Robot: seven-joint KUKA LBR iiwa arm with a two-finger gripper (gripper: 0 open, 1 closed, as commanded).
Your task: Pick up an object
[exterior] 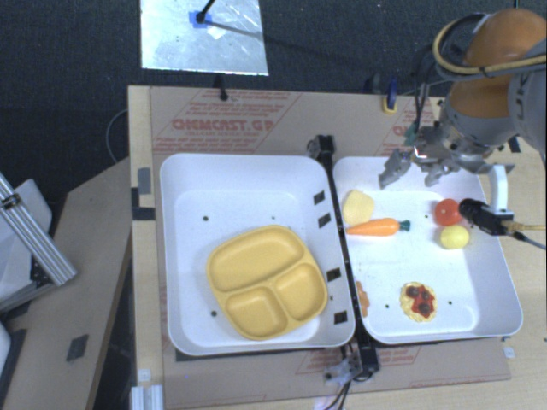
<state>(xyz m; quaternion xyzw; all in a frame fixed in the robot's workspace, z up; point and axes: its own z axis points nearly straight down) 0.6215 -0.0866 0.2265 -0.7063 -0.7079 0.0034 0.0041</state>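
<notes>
Right, two white bins side by side on the bench, and the left bin point(184, 229) carries the biggest item, a yellow divided plate point(267, 280) lying flat towards its near side — stiff, light plastic by the look of it, but wide and shallow, so I'd judge it an awkward catch except at the rim

Over in the right bin point(496, 314) the gripper point(413, 170) hangs above the far edge with its two fingers spread well apart and nothing between them

Just near and slightly left of it lies the carrot point(373, 226), pointing left to right, probably a light, rigid toy; a pinch across the middle of its slim body looks the surest hold, though smooth plastic may slip. Touching its left end on the far side is a pale yellow lump point(358, 204), rounder and likelier to roll

Further right, well apart from the fingers, a red tomato point(447, 211) sits just beside a small lemon point(455, 237), both round and prone to squirt out of a pinch. Nearest of all lies a little flat pizza piece point(418, 301), thin and hard to get under
</notes>
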